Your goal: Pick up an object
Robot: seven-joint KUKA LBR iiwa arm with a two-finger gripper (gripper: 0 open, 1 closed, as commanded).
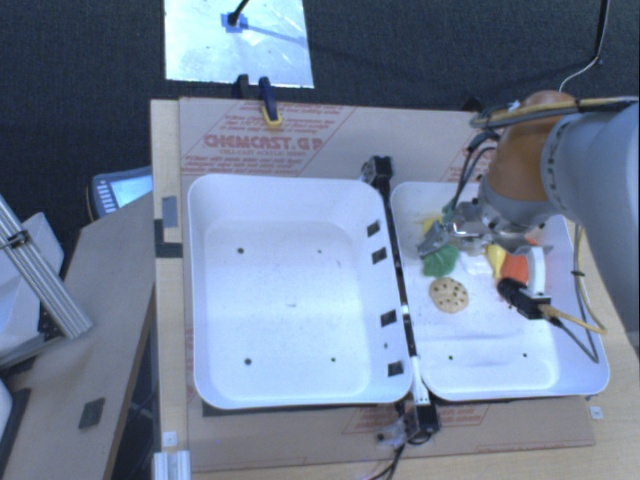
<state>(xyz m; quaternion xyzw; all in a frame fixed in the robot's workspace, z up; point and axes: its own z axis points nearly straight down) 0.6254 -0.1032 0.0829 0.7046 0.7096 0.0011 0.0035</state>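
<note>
- Gripper (441,234) low inside the right bin (500,373), in its rear-left part, near the edge shared with the other bin.
- Cannot tell whether spread or pressed together: too small and blurred against the things beneath.
- No telling either whether anything is gripped.
- Just in front of the gripper, toward the camera: a green object (440,261), very close to the metal tip; touching or not, cannot say.
- A little nearer the camera again: a round tan cookie (449,295) with dark spots, flat on the bin floor, just beside the green object and apart from the gripper.
- To the right of the gripper, below the wrist: a yellow piece (495,258) and an orange-red piece (515,267), side by side and seemingly touching, partly hidden by the robot.
- All four candidates for picking up gathered in the rear half of the right bin.
- Behind the gripper: orange band (520,163), then the grey arm (595,163) running off toward the right.
- Left bin (290,368) beside the right one, white, with small dark dots on its floor.
- Black clips (385,258) along the seam between the two bins.
- Beneath both bins: a brown board (270,138) with red print.
- Beyond the board: a shiny square metal sheet (238,26) on dark ground.
</note>
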